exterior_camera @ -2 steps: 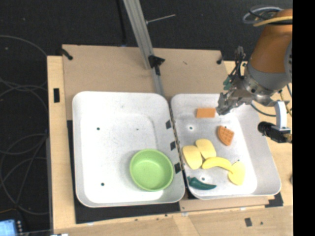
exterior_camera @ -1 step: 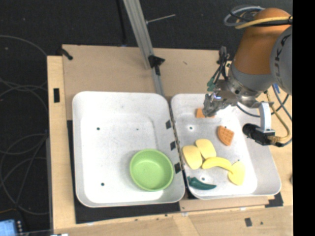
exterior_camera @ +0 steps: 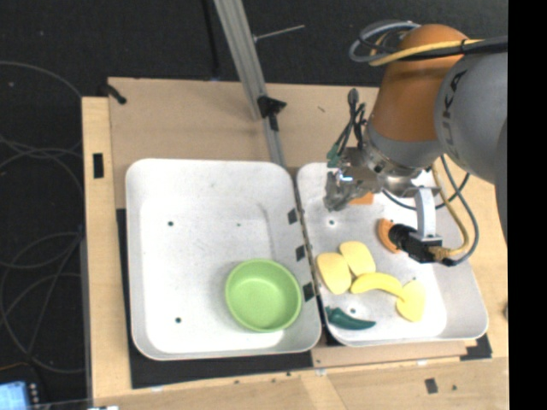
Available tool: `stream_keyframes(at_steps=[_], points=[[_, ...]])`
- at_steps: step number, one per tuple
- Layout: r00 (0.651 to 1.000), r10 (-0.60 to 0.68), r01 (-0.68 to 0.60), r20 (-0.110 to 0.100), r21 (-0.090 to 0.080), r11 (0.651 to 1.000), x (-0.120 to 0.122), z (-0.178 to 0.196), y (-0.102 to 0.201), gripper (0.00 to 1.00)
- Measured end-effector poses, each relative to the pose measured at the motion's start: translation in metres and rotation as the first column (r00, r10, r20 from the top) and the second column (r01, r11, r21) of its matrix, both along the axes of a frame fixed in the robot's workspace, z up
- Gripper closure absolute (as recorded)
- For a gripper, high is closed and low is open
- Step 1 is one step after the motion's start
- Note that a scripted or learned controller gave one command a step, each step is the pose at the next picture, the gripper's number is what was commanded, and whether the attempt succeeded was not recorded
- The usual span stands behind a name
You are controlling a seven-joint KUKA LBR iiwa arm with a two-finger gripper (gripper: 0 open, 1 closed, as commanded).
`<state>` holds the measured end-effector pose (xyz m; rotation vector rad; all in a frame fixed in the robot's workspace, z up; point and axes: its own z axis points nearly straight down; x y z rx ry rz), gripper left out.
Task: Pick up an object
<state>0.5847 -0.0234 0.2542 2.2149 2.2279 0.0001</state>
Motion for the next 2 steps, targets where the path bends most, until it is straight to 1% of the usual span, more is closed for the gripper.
stream_keyframes(at_steps=[1,2], points=[[1.0,0.0,0.0,-0.001,0.0,1.0,0.0,-0.012,0.052,1.0],[1.0,0.001,-0.001,-0.002,0.0,1.0,-0.004,-0.02,0.098,1.0]])
